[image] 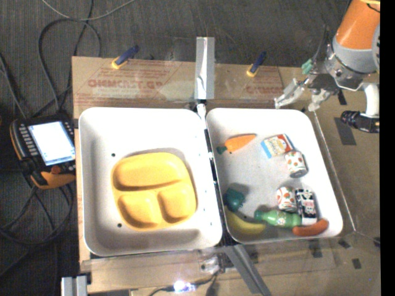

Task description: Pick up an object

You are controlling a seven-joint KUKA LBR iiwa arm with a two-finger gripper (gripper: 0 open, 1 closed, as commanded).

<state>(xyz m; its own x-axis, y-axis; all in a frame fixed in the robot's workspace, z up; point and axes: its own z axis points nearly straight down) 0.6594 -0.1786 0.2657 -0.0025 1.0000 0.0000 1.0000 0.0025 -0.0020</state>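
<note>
Open, empty gripper above the right bin's far corner, toy carrot well below-left.

**Bright bins, dim surroundings**

Light falls from above, and the two white bins glow nearly washed out against the dark floor. The yellow tray casts a soft shadow on its far side. A small glare spot flares at the bottom edge. The handheld screen blooms pale. Focus is slightly soft and grainy throughout.
</note>
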